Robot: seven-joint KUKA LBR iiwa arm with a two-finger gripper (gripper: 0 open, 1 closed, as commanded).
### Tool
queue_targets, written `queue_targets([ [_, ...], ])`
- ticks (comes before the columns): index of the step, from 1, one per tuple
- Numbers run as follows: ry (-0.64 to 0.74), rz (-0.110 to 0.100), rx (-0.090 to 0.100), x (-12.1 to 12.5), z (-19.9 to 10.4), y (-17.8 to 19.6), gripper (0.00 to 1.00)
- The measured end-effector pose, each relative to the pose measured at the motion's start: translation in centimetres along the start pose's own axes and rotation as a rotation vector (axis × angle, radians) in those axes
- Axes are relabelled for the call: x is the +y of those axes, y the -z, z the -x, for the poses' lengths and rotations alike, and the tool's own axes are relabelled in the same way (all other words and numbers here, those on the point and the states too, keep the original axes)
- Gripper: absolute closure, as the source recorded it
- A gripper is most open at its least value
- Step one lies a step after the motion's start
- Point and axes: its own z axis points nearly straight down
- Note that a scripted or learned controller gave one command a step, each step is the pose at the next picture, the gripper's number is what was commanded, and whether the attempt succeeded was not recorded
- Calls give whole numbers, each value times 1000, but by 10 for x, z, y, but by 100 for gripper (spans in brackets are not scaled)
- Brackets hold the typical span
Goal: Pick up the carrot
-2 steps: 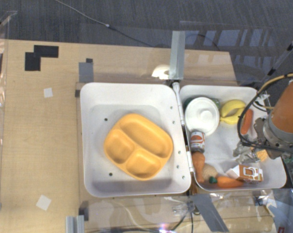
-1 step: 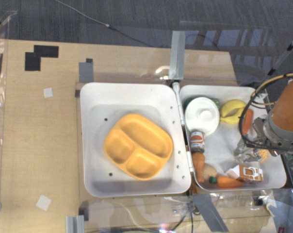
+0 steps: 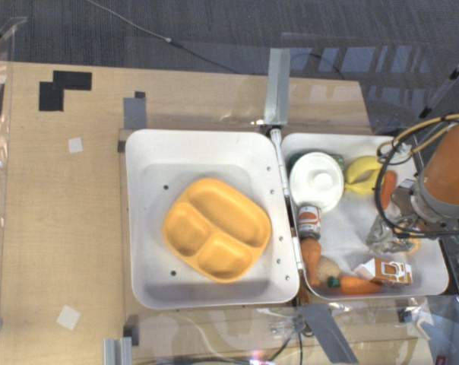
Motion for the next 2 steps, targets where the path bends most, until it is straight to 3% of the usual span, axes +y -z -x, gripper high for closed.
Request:
queue_targets([
  [1, 0, 0, 0, 0, 0, 0, 0],
  [2, -1, -7, -8, -2, 3, 13, 100],
])
